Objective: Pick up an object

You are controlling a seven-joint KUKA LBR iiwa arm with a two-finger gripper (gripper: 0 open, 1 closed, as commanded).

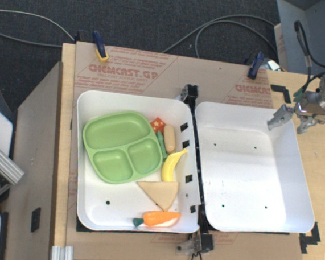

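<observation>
Yellow plastic toy banana (172,164) lies in left white bin (81,204), well left of and below the jaws, touching tan wedge (160,192). Gripper (292,118) hovers at right bin's (294,185) far corner, fingers spread, holding nothing. Cross over, descend astride the banana's middle.

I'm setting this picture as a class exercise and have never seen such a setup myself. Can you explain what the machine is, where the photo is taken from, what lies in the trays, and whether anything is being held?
The photo comes from one fixed camera above a bench, looking down at a slant. At the right edge is part of a robot arm; its two-finger gripper hangs open over the far right corner of the right bin, with nothing between its fingers.

Two shallow white bins sit side by side. The left bin holds toy items: a green divided plate, a banana, a small sausage, a red piece beside it, a tan wedge and a carrot near the front edge.

The job is to pick up an object; none is held yet.
</observation>
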